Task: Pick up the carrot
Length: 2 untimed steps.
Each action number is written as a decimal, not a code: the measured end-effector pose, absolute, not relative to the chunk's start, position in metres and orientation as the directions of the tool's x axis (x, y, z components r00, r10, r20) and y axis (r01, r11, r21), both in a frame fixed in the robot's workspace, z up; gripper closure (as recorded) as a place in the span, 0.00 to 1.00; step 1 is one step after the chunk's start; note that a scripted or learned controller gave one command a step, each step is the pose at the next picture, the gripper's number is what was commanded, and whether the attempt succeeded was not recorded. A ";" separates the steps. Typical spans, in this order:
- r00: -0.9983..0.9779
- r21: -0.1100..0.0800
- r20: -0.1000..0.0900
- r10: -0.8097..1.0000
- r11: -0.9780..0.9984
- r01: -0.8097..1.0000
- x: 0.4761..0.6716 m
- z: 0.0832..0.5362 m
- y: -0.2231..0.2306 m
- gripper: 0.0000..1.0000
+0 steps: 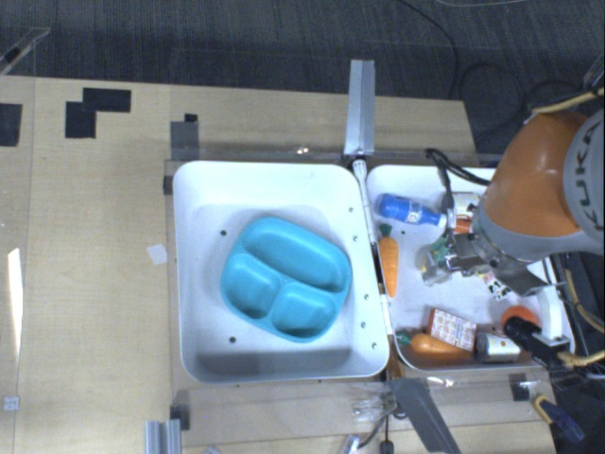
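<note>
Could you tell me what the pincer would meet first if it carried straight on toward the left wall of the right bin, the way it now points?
Probably the carrot, lying along the left wall of the right bin. The pincer points left toward it with bare floor between; its height above the floor is unclear.

Plastic bins on a pale wooden bench

The two white bins [274, 183] look like smooth, slightly glossy plastic; the blue divided tray [284, 277] is glossy plastic; the carrot [388, 266] looks matt orange; the bench [85, 282] shows light wood grain; the upright rail [360, 107] is brushed metal.
</note>
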State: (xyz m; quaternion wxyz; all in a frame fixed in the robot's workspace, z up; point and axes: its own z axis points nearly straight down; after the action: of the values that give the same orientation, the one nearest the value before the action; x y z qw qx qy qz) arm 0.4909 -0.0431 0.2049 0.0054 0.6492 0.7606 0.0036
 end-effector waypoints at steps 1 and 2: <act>-0.163 0.018 -0.005 0.987 0.163 0.987 0.493 0.215 -0.043 1.00; -0.169 0.023 -0.007 0.986 0.169 0.985 0.495 0.226 -0.042 1.00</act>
State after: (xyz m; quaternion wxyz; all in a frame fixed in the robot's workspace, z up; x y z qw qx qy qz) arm 0.4948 -0.0420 0.2262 0.0101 0.6446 0.7644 0.0067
